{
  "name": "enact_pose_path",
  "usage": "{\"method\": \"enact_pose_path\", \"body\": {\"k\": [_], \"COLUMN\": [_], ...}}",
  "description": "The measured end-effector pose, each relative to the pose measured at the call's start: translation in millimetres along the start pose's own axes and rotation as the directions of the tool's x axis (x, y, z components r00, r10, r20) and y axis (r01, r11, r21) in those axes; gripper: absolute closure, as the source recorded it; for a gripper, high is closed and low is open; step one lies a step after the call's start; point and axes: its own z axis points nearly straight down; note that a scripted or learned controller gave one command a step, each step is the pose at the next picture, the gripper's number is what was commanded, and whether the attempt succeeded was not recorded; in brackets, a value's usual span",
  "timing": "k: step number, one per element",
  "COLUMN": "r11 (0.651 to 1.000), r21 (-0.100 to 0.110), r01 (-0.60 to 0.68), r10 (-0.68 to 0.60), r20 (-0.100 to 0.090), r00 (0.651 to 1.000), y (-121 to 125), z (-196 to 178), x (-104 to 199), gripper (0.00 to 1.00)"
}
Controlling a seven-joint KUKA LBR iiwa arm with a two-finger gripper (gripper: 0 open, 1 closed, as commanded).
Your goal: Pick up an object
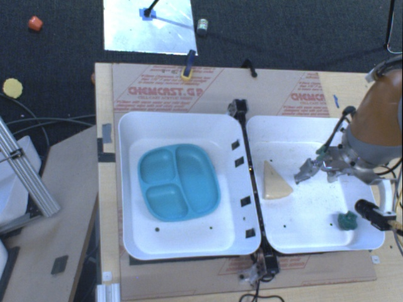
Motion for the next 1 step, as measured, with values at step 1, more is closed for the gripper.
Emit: {"method": "enact_pose_path", "body": {"k": [1], "r11": [1.000], "r21": [-0.002], "r01": [-0.007], "r10": [0.007], "r20": [0.005], "r00": [1.000], "y": [-36.7], "z": [66.0], "x": [-73.6], "gripper": [0.00]}}
